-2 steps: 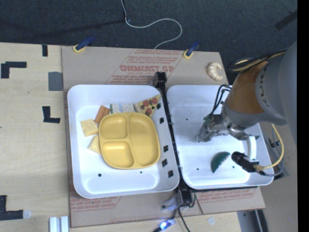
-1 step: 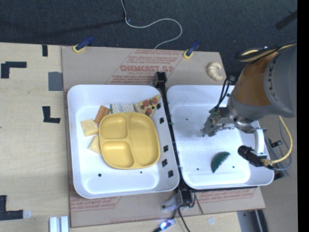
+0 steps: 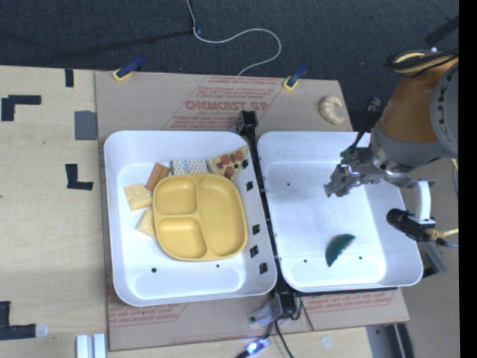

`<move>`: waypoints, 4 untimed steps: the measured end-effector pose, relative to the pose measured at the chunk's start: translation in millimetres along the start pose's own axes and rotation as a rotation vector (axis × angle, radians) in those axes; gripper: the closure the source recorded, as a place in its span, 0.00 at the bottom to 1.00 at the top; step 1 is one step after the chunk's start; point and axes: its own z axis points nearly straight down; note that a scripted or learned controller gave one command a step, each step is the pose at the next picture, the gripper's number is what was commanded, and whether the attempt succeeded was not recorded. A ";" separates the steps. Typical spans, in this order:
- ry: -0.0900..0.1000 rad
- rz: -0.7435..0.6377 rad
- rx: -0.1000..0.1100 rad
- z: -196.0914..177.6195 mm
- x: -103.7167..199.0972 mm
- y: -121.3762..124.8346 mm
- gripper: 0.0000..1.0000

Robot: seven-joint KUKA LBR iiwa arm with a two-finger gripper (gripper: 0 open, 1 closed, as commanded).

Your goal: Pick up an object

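A dark green leaf-shaped object (image 3: 340, 248) lies on the floor of the right bin (image 3: 298, 200), toward its front. My gripper (image 3: 337, 184) hangs over the middle right of that bin, behind the green object and apart from it. In the left bin (image 3: 123, 200) a yellow divided plate (image 3: 200, 216) covers several flat pieces: tan crackers (image 3: 138, 196), an orange-brown piece (image 3: 157, 174), a patterned strip (image 3: 188, 165) and a pizza-like slice (image 3: 230, 160).
A beige shell-like item (image 3: 333, 109) rests on the cardboard behind the right bin. A black divider with clips (image 3: 257, 200) runs between the bins. A white cable (image 3: 223, 36) loops on the dark floor at the back.
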 end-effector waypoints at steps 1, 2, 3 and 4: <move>0.001 -0.001 0.002 -33.7 0.6 1.0 1.00; 0.003 -0.006 0.005 -32.2 63.4 -1.0 1.00; 0.003 -0.007 0.005 -40.4 122.8 7.2 1.00; 0.001 -0.004 0.008 -21.4 159.4 8.2 1.00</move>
